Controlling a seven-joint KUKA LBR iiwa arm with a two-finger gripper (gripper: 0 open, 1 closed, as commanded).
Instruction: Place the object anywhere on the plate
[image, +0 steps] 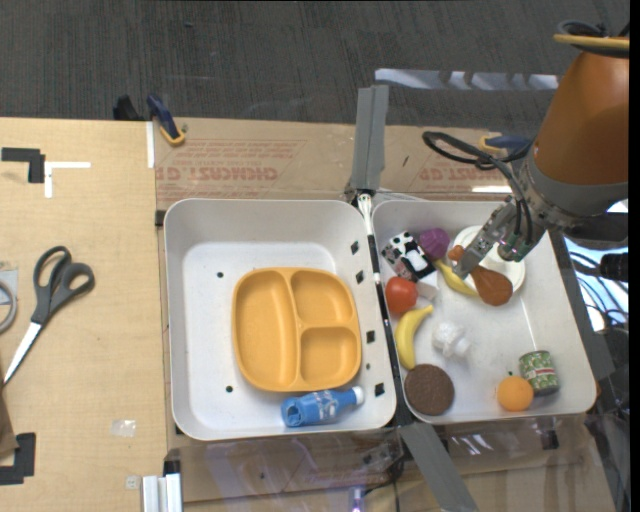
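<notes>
A yellow plate (297, 328) with three compartments lies in the middle of the left bin (190, 300). My gripper (468, 256) hangs low over the back of the right bin (572, 330), just above a small yellow banana piece (456, 279) and beside a brown drumstick (491, 284) that rests near a white dish (512, 270). Nothing visible is lifted off the bin floor.
The right bin also holds a black-and-white toy (405, 253), a purple item (434, 241), a red tomato (401, 294), a banana (408, 335), a white lump (450, 341), a brown round cookie (430, 389), an orange (515, 393) and a green can (539, 371). A blue bottle (322, 405) lies below the plate. Scissors (45, 295) lie on the bench at left.
</notes>
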